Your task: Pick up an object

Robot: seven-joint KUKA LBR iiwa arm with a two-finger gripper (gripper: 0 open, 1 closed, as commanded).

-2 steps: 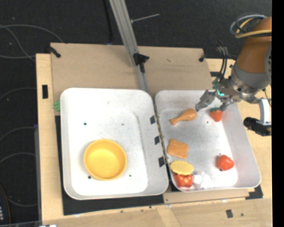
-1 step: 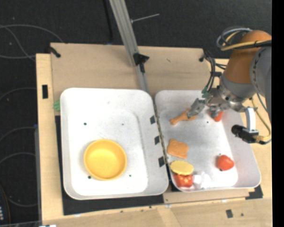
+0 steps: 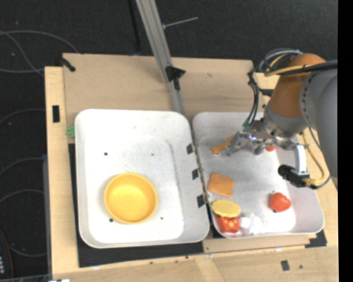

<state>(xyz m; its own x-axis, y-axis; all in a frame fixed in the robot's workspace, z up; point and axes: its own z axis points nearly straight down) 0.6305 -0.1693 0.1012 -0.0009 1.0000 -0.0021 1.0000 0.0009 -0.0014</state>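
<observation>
One pincer [image 3: 234,146] beside an orange piece [image 3: 222,147].

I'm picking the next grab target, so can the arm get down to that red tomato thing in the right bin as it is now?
Probably yes. The red tomato lies alone on the right bin floor with bare space all around it, and the gripper is already over that bin. Nothing covers it from above.
</observation>
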